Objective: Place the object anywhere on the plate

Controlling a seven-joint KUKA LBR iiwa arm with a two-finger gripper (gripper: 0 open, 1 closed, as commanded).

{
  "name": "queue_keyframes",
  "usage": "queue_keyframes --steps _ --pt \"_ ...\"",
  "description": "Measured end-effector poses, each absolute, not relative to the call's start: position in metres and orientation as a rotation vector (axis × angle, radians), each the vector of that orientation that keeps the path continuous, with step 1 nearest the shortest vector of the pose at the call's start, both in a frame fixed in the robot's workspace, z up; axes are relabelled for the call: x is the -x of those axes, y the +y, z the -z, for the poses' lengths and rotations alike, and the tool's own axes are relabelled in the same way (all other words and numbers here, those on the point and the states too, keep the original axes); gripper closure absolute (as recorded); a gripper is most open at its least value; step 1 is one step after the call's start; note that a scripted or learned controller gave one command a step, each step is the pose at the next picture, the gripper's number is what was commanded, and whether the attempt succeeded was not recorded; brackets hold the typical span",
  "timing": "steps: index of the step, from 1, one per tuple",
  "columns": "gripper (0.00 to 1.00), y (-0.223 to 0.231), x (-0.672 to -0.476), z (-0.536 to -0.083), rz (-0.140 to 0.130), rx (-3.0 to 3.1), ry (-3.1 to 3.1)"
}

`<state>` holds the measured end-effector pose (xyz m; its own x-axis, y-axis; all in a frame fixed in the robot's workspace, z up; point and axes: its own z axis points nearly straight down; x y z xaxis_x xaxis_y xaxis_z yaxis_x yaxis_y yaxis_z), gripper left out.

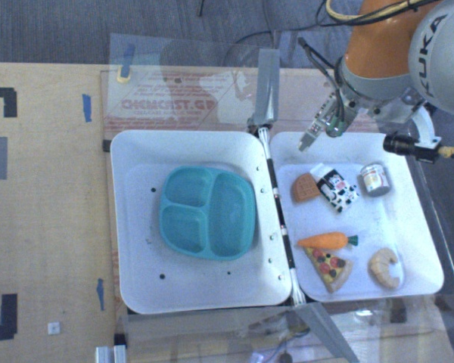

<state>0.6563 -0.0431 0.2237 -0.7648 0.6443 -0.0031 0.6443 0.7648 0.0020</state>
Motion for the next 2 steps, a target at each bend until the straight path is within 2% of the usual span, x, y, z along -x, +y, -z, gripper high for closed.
queue_keyframes --steps 1,2 --pt "1.00 -0.131 -0.613 -0.197 -0.001 -0.788 3.036" --pt "1.00 -0.060 -0.634 -0.216 -0.003 -0.450 3.100"
